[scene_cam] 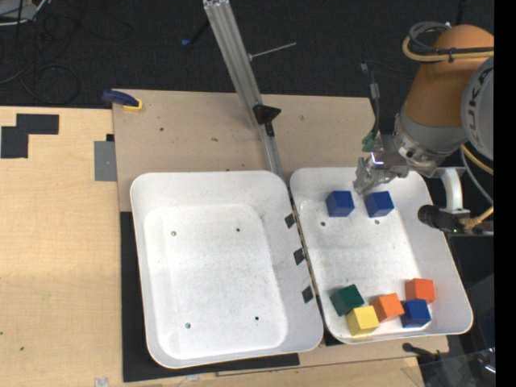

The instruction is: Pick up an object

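Camera view: gripper [369, 176] low over the right bin [451, 285], between 2 blue cubes [340, 203] [379, 204]; the fingers' spacing cannot be told. 5 more cubes [385, 305] cluster at the bin's near edge.

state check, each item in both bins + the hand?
left bin: flat on the bench
right bin: flat, holds seven cubes
two blue cubes: side by side at far end, apart
green, yellow, orange, red, blue cubes: bunched in near corner
hand: above the far blue cubes
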